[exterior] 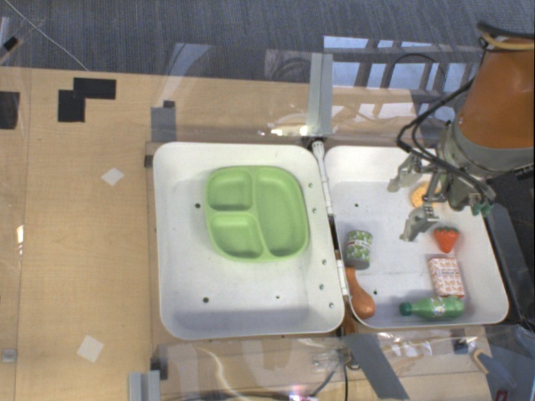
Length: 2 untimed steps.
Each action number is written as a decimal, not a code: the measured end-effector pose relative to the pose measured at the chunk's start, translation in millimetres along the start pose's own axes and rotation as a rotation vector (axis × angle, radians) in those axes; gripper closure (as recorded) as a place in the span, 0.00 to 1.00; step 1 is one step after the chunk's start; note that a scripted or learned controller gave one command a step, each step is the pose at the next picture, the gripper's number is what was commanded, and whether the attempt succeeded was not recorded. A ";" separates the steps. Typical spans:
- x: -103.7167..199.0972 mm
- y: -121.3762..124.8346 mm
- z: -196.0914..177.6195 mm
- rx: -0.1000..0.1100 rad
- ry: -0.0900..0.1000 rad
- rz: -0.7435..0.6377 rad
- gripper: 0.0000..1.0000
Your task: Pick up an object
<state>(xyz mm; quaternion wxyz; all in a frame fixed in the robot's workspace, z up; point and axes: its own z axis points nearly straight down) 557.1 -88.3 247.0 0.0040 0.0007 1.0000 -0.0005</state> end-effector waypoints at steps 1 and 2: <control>-28.7 -10.9 83.2 -0.002 0.006 0.135 0.00; -29.8 -29.4 154.7 -0.001 0.002 0.298 0.00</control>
